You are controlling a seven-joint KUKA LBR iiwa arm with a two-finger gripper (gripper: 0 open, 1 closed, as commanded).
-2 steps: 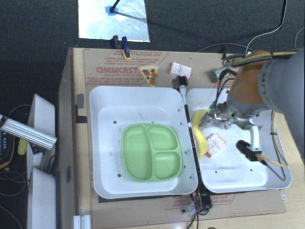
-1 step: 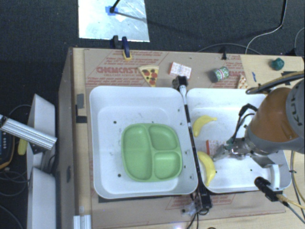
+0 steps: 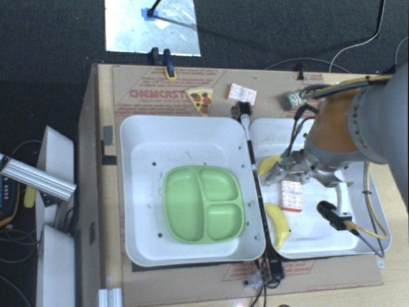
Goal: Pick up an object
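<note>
two white bins; ref obj for all positions = small red-and-white carton (image 3: 292, 196), lying flat in the right-hand bin (image 3: 313, 240). gripper (image 3: 289, 171) is low in that bin, just behind the carton (far side from cam), near its far edge. can't tell how wide it stands, metal parts blur together. no obj visibly in it. yellow piece (image 3: 266, 166), prob a 2nd banana, is behind and view-left of carton, beside the gripper, against the divider wall. banana (image 3: 277, 224) is just in front and view-left of carton, also by the divider. green divided plate (image 3: 203, 203) is well view-left of carton, flat in the other bin (image 3: 137, 171). judgement: arm (image 3: 358, 126) bends down steeply bc program is going for a grasp in this cluster, w/ carton or yellow piece the likeliest target. objs crowd the wall, so risk of a miss or a nudge
</note>
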